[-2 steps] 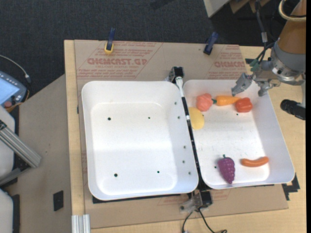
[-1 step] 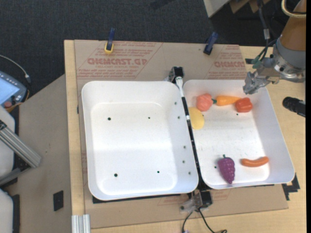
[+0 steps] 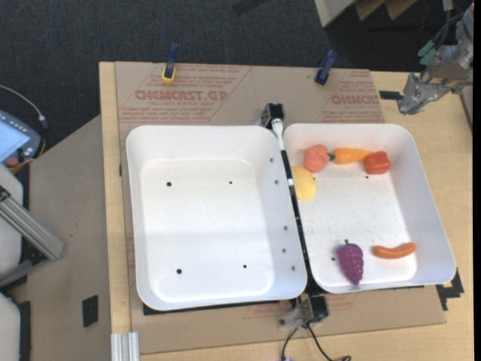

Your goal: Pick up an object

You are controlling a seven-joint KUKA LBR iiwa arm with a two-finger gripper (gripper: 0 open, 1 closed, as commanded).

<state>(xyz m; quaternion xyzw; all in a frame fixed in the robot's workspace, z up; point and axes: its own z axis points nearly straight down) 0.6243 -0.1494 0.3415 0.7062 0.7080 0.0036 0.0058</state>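
The right bin (image 3: 421, 179) holds several toy foods: a pink round fruit (image 3: 316, 158), an orange carrot (image 3: 351, 156), a red pepper (image 3: 377, 162), a yellow lemon (image 3: 304, 183) against the bin's left wall, a purple grape bunch (image 3: 350, 262) and an orange-red chili (image 3: 393, 251) near the front. My gripper (image 3: 415, 101) hangs at the upper right, above the bench beyond the right bin's far corner, well apart from every object. Nothing shows between its fingers.
The left bin (image 3: 150, 201) sits beside the right one on a cardboard sheet (image 3: 225, 89). A yellow clamp (image 3: 170, 71) and a blue clamp (image 3: 325, 68) pin the sheet's far edge. Cables and a mount stand at the far right.
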